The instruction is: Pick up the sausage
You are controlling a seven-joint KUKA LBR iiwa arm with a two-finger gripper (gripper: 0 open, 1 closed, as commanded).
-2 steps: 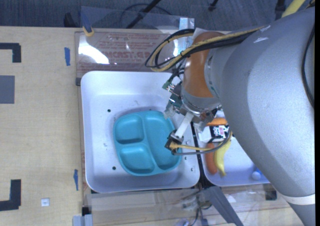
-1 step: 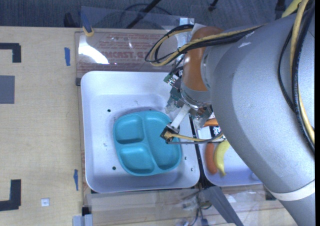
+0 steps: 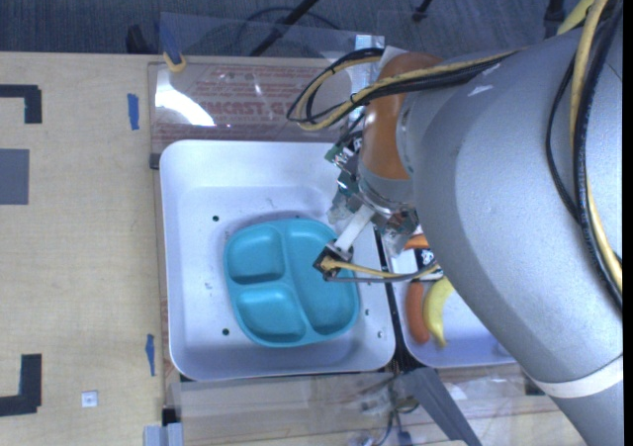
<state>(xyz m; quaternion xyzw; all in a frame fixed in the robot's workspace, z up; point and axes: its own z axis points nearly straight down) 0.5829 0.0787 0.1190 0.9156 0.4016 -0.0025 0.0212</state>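
In the right bin (image 3: 465, 350), a reddish-brown sausage (image 3: 416, 319) lies near the divider, pressed against the left side of a yellow banana (image 3: 436, 313). My gripper (image 3: 394, 228) hangs below the orange-banded wrist, over the divider between the two bins, a short way beyond the sausage. The wrist and arm cover most of it. A small orange patch (image 3: 416, 240) peeks out beside the gripper; I cannot tell what it is.
A blue divided plate (image 3: 287, 281) sits in the left bin (image 3: 198, 197), just left of the gripper. The big grey arm covers most of the right bin. A yellow cable loops over the bins' far edge.
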